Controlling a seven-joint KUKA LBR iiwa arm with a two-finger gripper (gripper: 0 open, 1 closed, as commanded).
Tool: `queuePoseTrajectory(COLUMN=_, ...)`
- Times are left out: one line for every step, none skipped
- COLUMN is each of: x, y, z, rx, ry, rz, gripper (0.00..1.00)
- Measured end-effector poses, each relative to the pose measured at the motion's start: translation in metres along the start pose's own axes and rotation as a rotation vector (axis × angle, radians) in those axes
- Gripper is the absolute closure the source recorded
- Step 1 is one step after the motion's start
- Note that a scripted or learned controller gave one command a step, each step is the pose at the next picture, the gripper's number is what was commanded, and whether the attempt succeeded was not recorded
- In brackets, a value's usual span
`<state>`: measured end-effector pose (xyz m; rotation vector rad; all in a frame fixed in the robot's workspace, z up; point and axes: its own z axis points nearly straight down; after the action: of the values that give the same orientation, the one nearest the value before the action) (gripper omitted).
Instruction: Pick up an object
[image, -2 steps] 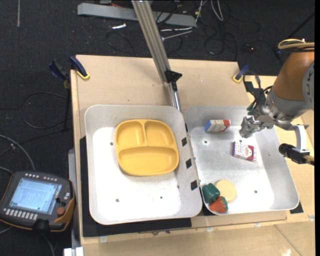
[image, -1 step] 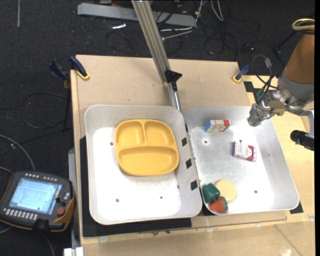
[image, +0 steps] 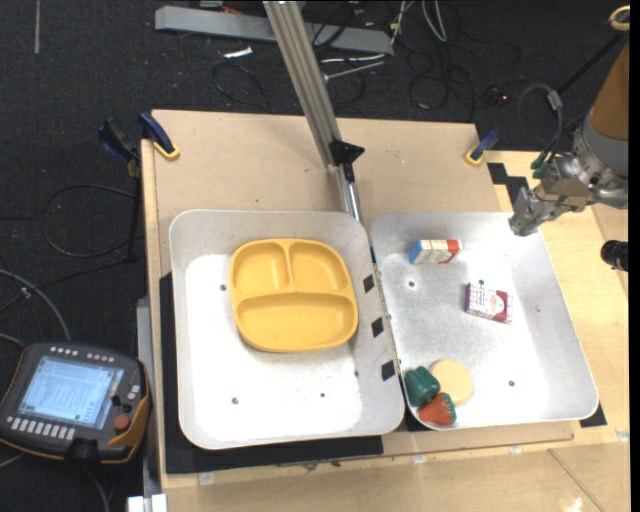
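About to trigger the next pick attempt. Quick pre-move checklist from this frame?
1. Gripper carrying nothing: ok, nothing seen at its tip.
2. Gripper above the right bin: ok, over its upper right corner.
3. Targets in that bin: ok, small carton, purple packet, toy pile.
4. Targets apart: ok for carton and packet; not ok for the pile.
5. Gripper opening: cannot tell.
6. Yellow tray out of the way: ok, left bin.

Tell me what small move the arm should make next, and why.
Probably shift the end effector inward and down toward the small white carton. It hangs at the right bin's upper right edge, holding nothing, and that carton lies nearest.
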<state>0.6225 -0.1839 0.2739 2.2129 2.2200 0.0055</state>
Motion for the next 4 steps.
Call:
queuePoseTrajectory(x=0.049, y=-0.018, z=0.014, rx=0.010, ry=0.004, rz=-0.003, gripper=1.00)
queuePoseTrajectory(x=0.109, y=-0.021, z=0.019, rx=0.009, ry=0.005, rz=-0.005, gripper=1.00)
queuePoseTrajectory(x=0.166, y=-0.029, z=0.031, rx=0.009, ry=0.004, rz=-0.005, gripper=1.00)
queuePoseTrajectory(x=0.215, y=-0.044, z=0.043, rx=0.010, ry=0.004, rz=-0.004, gripper=1.00)
